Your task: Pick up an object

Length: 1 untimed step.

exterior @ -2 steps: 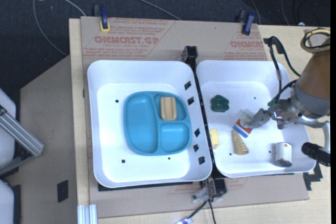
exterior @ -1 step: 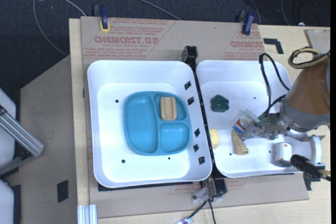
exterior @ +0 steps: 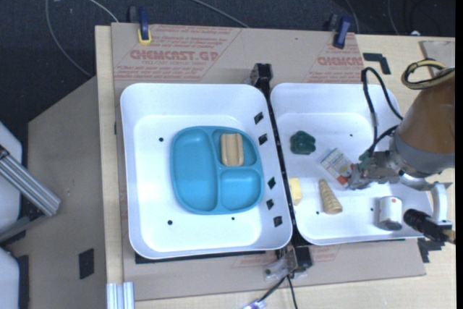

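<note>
The right bin (exterior: 318, 103) holds several small objects. A dark green lump (exterior: 302, 142) lies near its back left, a tan cone (exterior: 330, 197) and a yellow block (exterior: 295, 190) near its front left, and a white cylinder (exterior: 388, 211) at the front right. A small clear packet with red marks (exterior: 333, 161) lies in the middle. My gripper (exterior: 357, 175) is low over the bin floor, right beside that packet's right edge and touching or nearly touching it. The wrist hides the gripper's tip.
The left bin (exterior: 145, 177) carries a blue divided plate (exterior: 199, 174) with a tan bread-like piece (exterior: 231, 149) in its back right compartment. A black divider with clips (exterior: 269, 155) runs between the bins. My arm (exterior: 428, 130) and its black cable (exterior: 372, 108) cover the right bin's right side.
</note>
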### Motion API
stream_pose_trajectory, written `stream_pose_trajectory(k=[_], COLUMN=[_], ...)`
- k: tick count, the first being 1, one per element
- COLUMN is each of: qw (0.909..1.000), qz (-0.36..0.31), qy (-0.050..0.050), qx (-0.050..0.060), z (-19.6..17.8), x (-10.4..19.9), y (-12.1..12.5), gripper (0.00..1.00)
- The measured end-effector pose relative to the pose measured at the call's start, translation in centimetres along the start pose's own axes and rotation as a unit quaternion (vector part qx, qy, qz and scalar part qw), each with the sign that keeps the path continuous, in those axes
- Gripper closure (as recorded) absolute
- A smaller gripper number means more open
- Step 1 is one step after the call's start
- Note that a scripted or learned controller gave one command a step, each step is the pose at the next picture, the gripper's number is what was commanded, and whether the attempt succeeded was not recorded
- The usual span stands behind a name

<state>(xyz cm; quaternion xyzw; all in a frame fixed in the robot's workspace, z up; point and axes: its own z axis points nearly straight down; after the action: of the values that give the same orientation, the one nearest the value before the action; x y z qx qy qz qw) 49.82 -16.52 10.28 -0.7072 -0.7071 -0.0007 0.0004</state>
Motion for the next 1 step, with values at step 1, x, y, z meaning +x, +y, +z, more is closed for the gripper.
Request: stream_pose_trajectory(k=[1], qw=[1.0], qz=[-0.001], qy=[-0.002], qx=[-0.003], z=[-5.88], x=[-0.46], y=[0.98], gripper=[1.0])
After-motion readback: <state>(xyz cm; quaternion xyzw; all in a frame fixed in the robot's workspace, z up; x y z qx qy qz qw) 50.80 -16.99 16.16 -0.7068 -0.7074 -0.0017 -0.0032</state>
